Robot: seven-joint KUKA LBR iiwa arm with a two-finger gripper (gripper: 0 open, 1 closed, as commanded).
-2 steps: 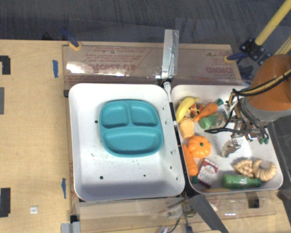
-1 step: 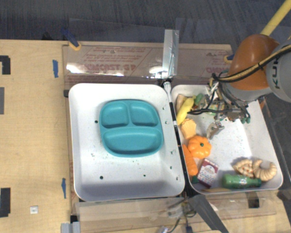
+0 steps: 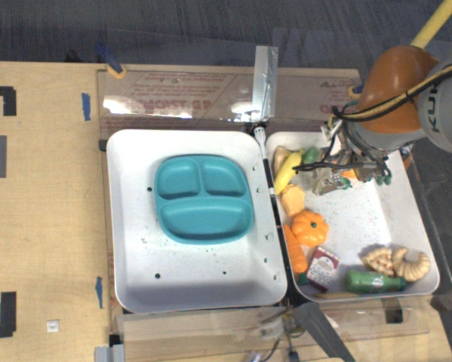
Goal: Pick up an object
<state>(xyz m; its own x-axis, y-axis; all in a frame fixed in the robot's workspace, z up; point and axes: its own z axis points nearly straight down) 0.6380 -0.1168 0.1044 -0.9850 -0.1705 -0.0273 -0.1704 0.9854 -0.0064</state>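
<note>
My gripper (image 3: 333, 173) hangs low over the back of the right bin (image 3: 376, 210), under the grey wrist with its orange band. It sits just right of a yellow banana (image 3: 285, 170) and a small green item (image 3: 310, 155). A small orange piece (image 3: 348, 176) shows right beside the gripper; whether it is held is unclear. Further forward along the bin's left side lie a yellow cheese wedge (image 3: 293, 200), an orange pumpkin (image 3: 310, 227) and a carrot (image 3: 296, 255).
At the right bin's front lie a maroon box (image 3: 324, 267), a green cucumber (image 3: 373, 281) and a tan croissant-like item (image 3: 396, 261). The left bin (image 3: 127, 202) holds a teal divided plate (image 3: 203, 198). A ridge separates the bins.
</note>
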